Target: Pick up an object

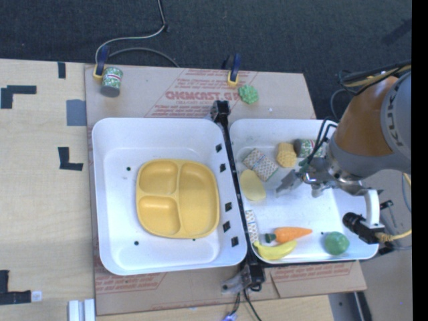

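White plastic, two shallow bins side by side on my table (40, 179) — the left bin (110, 199) holds a yellow divided plate (178, 198) lying flat near its middle, and the right bin (304, 243) holds the loose objects I could pick from. My arm (371, 129) reaches in from three o'clock, grey with the orange band above the wrist, and my end effector (301, 177) hangs over the middle of the right bin. I cannot tell how far it is open, and I see nothing clearly caught in it.

Around the end effector: at about nine o'clock lies a pale yellow round piece (253, 185), close to the divider between the bins. At ten o'clock sits a grey patterned block (259, 162), and at eleven o'clock a yellow corn-like piece (287, 155), just beside a small green-labelled can (307, 147) partly hidden by my wrist. Down at six o'clock an orange carrot (292, 234) lies across the bin floor, touching or nearly touching a yellow banana (275, 249) below it. A green ball (336, 243) rests at five o'clock, near the bin's corner.

Outside the bins, on the cardboard sheet (194, 99) — a small can (111, 80) at the far left and a green knobbly thing (249, 94) by a yellow clamp (233, 79).
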Controlling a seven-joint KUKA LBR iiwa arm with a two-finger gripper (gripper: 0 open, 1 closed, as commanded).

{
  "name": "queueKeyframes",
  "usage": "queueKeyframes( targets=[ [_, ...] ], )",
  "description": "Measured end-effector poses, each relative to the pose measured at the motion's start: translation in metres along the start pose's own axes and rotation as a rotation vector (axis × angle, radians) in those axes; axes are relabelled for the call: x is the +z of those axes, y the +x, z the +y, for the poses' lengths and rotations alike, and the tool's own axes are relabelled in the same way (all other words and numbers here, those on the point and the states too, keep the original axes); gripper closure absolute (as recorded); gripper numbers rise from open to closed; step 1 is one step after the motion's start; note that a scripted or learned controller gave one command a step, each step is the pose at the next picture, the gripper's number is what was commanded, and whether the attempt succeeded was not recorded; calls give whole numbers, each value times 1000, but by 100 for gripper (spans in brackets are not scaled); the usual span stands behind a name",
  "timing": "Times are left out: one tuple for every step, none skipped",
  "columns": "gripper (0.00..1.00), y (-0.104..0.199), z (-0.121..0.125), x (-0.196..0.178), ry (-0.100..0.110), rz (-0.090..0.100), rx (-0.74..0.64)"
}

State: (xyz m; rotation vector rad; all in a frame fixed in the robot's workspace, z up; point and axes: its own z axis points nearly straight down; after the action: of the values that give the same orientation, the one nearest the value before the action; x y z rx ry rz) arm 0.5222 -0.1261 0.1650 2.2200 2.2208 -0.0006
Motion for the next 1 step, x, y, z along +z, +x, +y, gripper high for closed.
queueKeyframes(
  targets=[
    [0, 12, 90, 79, -5, 0, -2]
  ],
)
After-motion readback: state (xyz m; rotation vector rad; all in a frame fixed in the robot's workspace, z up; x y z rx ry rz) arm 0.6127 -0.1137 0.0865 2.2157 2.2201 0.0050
